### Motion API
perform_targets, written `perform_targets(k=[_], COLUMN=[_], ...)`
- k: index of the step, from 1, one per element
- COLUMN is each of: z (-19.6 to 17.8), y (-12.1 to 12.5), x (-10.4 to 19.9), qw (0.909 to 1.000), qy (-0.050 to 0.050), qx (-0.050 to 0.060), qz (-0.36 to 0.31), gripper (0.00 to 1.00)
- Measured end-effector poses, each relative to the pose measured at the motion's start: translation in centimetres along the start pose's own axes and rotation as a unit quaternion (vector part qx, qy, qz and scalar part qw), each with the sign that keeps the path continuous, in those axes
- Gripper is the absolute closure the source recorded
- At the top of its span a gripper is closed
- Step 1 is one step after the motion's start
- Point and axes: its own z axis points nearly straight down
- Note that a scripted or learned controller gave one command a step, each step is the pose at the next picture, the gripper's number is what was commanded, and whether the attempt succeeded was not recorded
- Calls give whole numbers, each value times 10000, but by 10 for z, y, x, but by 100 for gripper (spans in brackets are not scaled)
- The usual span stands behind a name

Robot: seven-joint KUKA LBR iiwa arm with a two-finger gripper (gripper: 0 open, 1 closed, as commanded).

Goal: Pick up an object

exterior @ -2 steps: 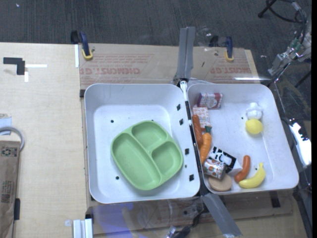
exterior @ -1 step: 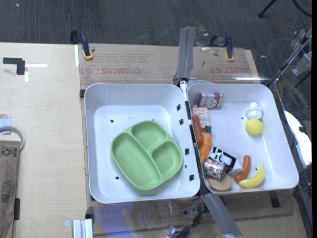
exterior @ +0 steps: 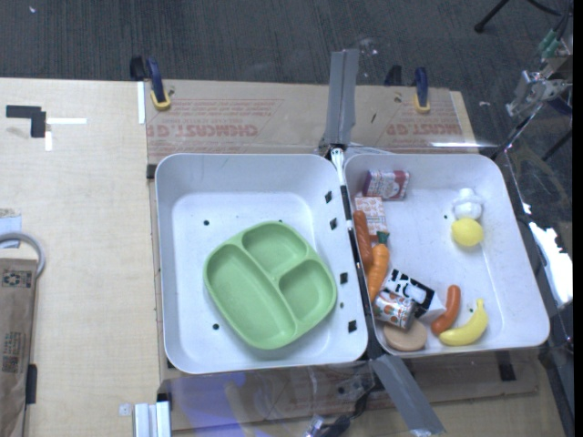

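Note:
The left bin [exterior: 228,206] holds a green divided plate [exterior: 270,285]. The right bin [exterior: 428,244] holds several toy foods. A small pinkish can [exterior: 386,184] lies at its back, with a red and white packet [exterior: 369,212] just in front of it. An orange carrot [exterior: 378,268] lies along the left wall. Near the front are a black and white box [exterior: 408,289], a small printed can [exterior: 393,311], a brown cookie [exterior: 405,338], a sausage [exterior: 446,308] and a banana [exterior: 465,328]. A yellow lemon [exterior: 467,232] sits beside a white piece [exterior: 466,208] on the right.
Cardboard [exterior: 273,116] lies behind the bins, held by two clamps [exterior: 157,87]. A grey metal bar [exterior: 342,98] runs between the bins at the back. A brown paper bag [exterior: 16,317] rests at the bench's left edge. Dark stands [exterior: 537,89] are at the upper right.

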Motion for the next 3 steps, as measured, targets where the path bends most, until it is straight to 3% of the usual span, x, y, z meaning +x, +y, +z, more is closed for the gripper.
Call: perform_targets(k=[1, 2, 3], z=[113, 95, 110], y=[-70, -81, -28], x=[29, 54, -11], qw=[9873, 9616, 9970], qy=[12, 6, 1], qx=[15, 14, -3], qz=[1587, 2746, 777], gripper=[100, 100, 100])
